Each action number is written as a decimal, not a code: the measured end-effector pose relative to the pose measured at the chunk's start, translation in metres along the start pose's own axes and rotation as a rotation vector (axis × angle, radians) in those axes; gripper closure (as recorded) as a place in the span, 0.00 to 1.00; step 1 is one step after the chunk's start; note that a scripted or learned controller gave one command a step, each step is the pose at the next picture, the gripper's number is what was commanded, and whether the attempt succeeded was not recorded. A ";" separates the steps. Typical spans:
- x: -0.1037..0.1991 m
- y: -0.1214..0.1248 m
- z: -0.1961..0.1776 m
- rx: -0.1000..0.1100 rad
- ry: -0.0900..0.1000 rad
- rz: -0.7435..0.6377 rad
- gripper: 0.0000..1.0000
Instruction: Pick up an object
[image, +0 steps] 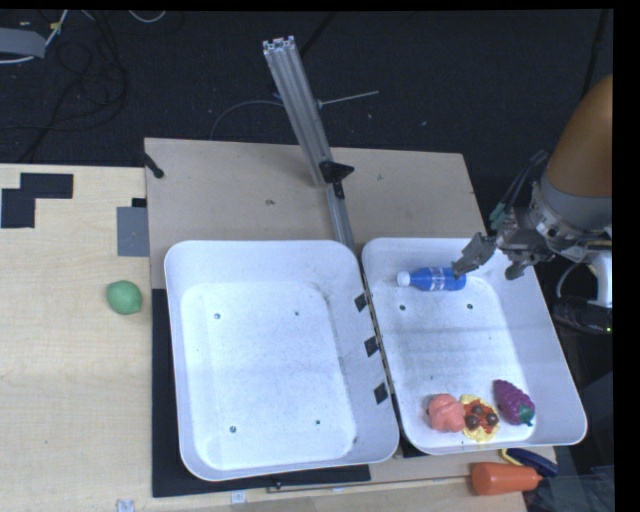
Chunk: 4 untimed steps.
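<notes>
The arm (590, 150) is cut off by the right edge above its orange band.

A pale wooden surface (60, 330) occupies the left, with a tan board (400, 195) laid across its middle and reaching toward the far edge. Beyond the far edge lies dark floor (150, 80) crossed by loose cables (95, 50). A slanted aluminium rail (305, 120) rises from the board's far half.
</notes>
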<state>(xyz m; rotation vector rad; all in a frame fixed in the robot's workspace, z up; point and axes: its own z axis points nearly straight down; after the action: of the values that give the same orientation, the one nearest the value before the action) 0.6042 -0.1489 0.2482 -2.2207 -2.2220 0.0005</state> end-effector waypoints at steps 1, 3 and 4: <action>0.001 0.002 0.063 0.006 0.001 0.000 0.00; 0.009 0.007 0.159 0.002 0.000 -0.001 0.00; 0.008 0.007 0.146 -0.001 0.000 0.001 1.00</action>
<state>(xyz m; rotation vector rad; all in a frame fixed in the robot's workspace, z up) 0.6116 -0.1412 0.1020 -2.2228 -2.2213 -0.0008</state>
